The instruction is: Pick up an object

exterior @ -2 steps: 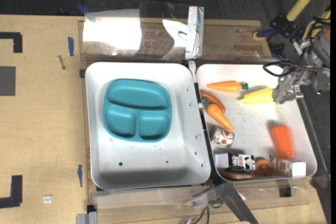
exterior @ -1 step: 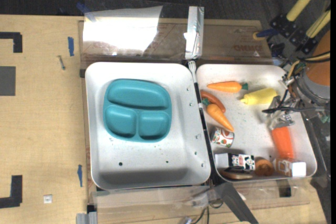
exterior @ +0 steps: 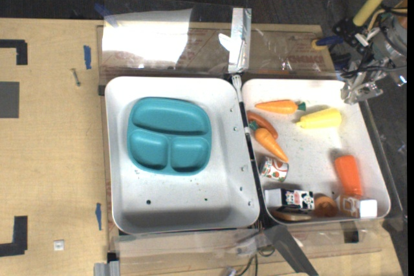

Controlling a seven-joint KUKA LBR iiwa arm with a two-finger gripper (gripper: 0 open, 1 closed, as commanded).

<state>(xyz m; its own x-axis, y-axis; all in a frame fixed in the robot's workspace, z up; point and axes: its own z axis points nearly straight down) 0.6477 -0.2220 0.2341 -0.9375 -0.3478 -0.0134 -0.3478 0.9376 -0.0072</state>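
Pincer [exterior: 362,88] is hanging over the top right corner of the right bin [exterior: 375,158], and honestly I can't tell its state from this angle. Nothing visible in its grip. Just left of it and a bit lower lies a yellow corn cob [exterior: 319,118], with a carrot [exterior: 279,106] further left. Below the pincer there's an orange bottle [exterior: 348,174]. Way off left, the teal divided plate [exterior: 170,134] sits in the left bin [exterior: 123,197].

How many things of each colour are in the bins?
Orange: 3 – carrot, carrot, orange bottle
Yellow: 1 – yellow corn
Red: 1 – red pepper
Teal: 1 – teal tray
Total: 6; the bottom-edge clutter is too jumbled to count.
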